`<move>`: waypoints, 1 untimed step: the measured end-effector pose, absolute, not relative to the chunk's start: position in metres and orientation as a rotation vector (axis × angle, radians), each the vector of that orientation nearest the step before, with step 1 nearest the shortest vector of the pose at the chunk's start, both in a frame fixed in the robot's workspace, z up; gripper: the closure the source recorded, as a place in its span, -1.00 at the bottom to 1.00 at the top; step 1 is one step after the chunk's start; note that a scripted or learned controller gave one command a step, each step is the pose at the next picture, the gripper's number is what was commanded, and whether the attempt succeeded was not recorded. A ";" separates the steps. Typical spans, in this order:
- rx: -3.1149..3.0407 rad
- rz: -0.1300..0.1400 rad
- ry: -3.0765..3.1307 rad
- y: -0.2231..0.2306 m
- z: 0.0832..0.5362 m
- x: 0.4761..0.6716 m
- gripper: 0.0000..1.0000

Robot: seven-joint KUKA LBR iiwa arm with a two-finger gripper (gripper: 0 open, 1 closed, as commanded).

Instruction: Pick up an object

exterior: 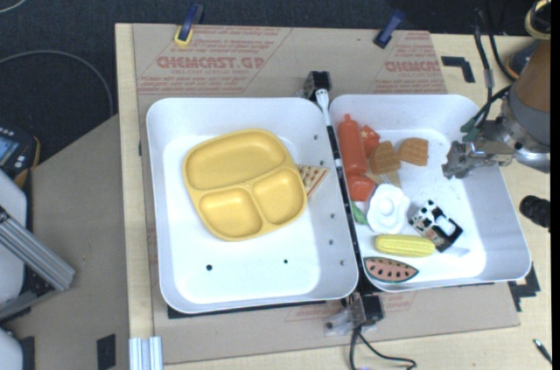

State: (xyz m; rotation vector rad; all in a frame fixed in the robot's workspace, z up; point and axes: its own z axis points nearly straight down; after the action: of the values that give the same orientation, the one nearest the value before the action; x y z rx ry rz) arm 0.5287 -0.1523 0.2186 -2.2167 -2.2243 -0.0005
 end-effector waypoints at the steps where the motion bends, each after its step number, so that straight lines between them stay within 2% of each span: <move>1: -2.218 -0.004 -2.230 -0.106 0.222 0.557 1.00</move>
State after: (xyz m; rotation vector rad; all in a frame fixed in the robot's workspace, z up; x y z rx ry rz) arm 0.5574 -0.1056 0.2222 -2.2181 -2.2299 -0.0041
